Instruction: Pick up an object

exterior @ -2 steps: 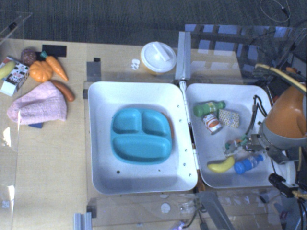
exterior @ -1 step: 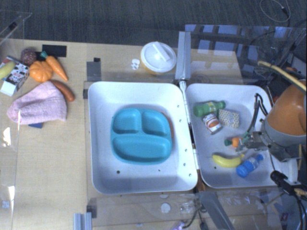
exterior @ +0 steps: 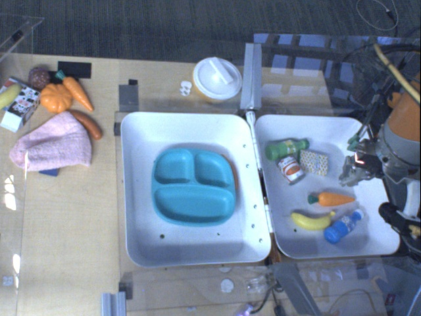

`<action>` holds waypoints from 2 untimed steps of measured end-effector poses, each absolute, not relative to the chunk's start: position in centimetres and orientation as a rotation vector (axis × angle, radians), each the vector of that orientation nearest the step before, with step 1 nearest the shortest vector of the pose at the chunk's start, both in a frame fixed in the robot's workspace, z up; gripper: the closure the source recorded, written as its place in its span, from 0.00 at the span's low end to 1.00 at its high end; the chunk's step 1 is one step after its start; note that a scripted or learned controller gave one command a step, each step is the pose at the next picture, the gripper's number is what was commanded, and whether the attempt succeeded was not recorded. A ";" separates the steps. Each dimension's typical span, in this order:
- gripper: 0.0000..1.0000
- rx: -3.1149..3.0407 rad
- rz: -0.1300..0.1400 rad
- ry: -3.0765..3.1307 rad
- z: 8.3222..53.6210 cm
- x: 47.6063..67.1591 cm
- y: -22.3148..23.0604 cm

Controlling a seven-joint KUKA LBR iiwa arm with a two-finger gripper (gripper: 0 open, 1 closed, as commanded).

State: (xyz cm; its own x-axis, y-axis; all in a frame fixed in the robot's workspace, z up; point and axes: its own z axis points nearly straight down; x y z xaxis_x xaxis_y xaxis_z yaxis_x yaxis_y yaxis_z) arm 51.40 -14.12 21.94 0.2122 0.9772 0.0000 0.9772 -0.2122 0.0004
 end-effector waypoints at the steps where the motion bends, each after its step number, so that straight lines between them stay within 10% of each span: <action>1: 0.00 2.445 0.000 1.972 21.9 51.4 -14.1; 2: 0.00 2.365 0.012 2.055 9.0 49.1 -15.8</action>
